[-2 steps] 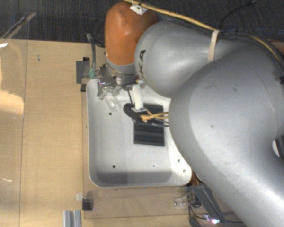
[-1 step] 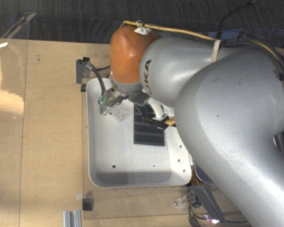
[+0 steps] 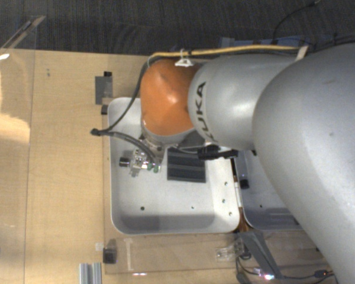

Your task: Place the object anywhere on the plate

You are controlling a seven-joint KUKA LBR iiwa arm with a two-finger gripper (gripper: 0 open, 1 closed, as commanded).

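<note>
Grey arm (image 3: 272,117) bends down over the left bin (image 3: 127,215), gripper (image 3: 143,161) low beside a dark object (image 3: 186,165).

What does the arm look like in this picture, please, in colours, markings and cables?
The arm is smooth, rounded grey metal with an orange band above the wrist. Dark letters, "KUKA", run along the grey shell beside the band. A yellowish cable lies along its top, and a black cable loops near the wrist. The gripper is small, with metal and green parts.

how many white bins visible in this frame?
2. Left bin sits under the gripper; right bin is mostly covered by the arm, which may hide more.
</note>
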